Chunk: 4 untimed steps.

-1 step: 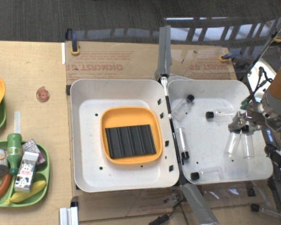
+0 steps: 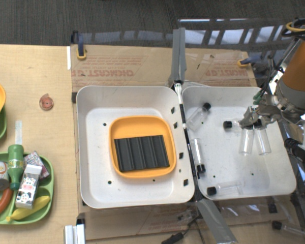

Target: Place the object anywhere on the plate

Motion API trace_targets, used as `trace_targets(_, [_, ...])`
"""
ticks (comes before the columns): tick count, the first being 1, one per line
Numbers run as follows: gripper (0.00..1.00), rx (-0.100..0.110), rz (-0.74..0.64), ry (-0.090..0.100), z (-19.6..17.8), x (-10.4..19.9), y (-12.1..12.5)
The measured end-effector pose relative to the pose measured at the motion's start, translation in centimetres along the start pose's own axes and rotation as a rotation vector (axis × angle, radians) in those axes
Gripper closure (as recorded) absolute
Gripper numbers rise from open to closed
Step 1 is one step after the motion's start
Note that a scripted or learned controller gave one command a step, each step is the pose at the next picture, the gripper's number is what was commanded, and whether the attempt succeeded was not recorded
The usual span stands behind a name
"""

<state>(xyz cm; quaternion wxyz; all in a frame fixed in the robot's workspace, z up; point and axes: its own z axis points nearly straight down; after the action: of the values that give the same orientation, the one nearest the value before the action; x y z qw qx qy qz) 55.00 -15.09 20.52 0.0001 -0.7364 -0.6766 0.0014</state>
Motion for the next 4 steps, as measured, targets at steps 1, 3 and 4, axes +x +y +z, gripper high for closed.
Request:
trace_targets(1, [1.00, 0.000, -0.162, -0.001, -1.6, 4.4, 6.0])
trace_targets(3, [1.00, -0.003, -0.646, -0.001, -3.4, 6.5, 10.4])
trace_targets(4, [1.00, -0.002, -0.808, 0.000, 0.3, 6.2, 10.4])
